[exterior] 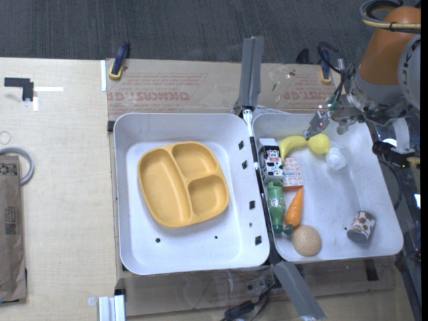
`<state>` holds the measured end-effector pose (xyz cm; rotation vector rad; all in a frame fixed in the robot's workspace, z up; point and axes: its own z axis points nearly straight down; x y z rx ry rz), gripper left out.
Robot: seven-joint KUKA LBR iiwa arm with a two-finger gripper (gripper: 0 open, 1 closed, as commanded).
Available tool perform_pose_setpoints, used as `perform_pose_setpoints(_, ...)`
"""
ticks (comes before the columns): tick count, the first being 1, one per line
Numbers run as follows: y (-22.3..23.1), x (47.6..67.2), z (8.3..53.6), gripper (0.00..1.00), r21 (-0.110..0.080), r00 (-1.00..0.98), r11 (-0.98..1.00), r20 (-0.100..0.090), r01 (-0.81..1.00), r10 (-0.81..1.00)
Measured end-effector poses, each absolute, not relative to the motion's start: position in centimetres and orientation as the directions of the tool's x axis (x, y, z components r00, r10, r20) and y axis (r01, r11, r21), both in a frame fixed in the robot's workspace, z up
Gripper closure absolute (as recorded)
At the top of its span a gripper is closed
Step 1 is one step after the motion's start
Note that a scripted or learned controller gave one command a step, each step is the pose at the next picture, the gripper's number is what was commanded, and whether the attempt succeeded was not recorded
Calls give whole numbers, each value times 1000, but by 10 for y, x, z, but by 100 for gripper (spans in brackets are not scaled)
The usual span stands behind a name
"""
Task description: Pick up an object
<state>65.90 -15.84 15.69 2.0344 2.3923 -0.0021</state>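
Observation:
The right bin holds a yellow banana and a yellow lemon near its far wall. Along its left side lie a small black-and-white carton, a pink packet, a green bottle and an orange carrot. A tan ball-like thing sits at the front. A printed can lies at the front right. My gripper hangs over the bin's far edge, just above the lemon and the banana's tip. Nothing is seen held in it.
The left bin holds a yellow divided plate. A pale clear object lies right of the lemon. The grey arm with its orange band comes in at the top right. Cables run along the right bin's rim.

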Motion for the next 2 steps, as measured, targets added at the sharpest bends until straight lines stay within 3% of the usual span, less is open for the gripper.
perform_pose_setpoints(2, -149, 659, 155, 0, -1, -255, 255, -2, 967, 967)
